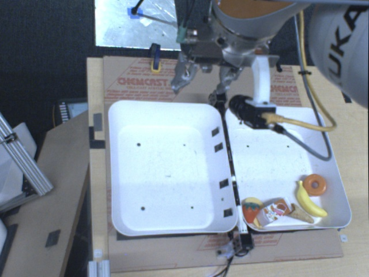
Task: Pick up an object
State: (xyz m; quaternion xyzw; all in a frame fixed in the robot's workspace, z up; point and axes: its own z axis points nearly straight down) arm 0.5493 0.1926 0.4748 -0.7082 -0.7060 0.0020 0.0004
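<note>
- I read the gripper [202, 79] as parked high over the far rim between the two bins, well apart from every candidate object. My judgement is that this is a travel or retract height, since nothing lies below it to grasp.
- The two metal fingers [180, 77] stand spread apart with bare bench showing between them; they pinch nothing.
- The left bin [124, 154] is a shallow white tray with rounded corners and a smooth, matte floor marked by a few small dark dots.
- The right bin [277, 160] carries all the pickable items, gathered along its near edge and near-right corner. I judge the sloped wall keeps them crowded there.
- The banana [308, 202] is yellow, curved and smooth, lying flat beside the orange ring [315, 184], a doughnut-shaped piece with a dark centre, just beyond the banana's upper end.
- The red-and-white packet [272, 212] lies between the banana and a round orange-red fruit [251, 208] at the divider side; the packet appears glossy, the fruit rounded. A brown pointed piece near the packet is too small for me to identify.
- A yellow hose [305, 126] loops from a black fitting on the wrist across the right bin's far half.
- For the next move I would expect a long traverse toward the near-right corner; tight packing there risks a finger landing on two items at once.
</note>
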